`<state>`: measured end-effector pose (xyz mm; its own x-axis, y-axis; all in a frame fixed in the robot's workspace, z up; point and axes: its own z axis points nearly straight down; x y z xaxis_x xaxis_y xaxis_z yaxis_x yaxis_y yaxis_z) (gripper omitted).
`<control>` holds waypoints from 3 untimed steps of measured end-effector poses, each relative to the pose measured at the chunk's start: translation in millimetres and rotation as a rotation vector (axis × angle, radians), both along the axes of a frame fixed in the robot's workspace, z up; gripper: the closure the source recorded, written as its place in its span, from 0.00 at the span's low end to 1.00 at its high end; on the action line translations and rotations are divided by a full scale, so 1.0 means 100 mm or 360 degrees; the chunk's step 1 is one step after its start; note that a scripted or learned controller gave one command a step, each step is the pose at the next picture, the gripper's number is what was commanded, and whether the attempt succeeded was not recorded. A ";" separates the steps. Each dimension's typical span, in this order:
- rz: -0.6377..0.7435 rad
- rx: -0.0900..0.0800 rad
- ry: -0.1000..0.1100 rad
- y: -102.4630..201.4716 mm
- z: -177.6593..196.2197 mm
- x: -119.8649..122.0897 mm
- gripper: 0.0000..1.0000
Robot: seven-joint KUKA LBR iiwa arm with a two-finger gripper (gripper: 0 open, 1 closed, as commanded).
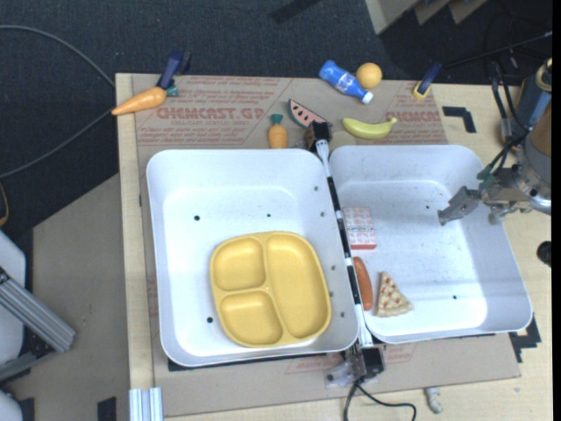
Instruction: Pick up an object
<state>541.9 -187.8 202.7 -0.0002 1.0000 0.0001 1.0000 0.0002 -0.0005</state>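
Three items, pizza slice (393, 296) among them, lie lower left of my gripper (473, 207), whose fingers look spread and hold nothing.

Right bin (412, 169): floor mostly bare across the middle and far side; open room for a descent there.
Right bin, left wall: small red-and-white packet (359, 228), hot dog (362, 284) and pizza slice (392, 296) crowd this side; the hot dog lies against the wall, the pizza slice just beside it.
Right bin, right rim: gripper (474, 204) hangs over this edge, arm behind it.
Left bin (175, 182): yellow divided tray (269, 287) fills the near centre; a bare strip runs along the far wall and left side.
Bench behind bins: banana (368, 127), bottle (343, 81), orange ball (370, 74), carrot (140, 103), watermelon slice (302, 112) scattered, well apart.
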 end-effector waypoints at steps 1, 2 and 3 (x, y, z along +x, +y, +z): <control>0.0003 0.0003 0.0004 0.75 -0.27 -0.18 0.00; -0.0002 -0.0001 0.0000 0.90 -1.18 -0.63 0.00; -0.0001 0.0000 -0.0001 0.93 -1.18 -0.63 0.00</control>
<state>478.9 -94.6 84.3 0.0004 1.0000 0.0000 1.0000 -0.0004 0.0003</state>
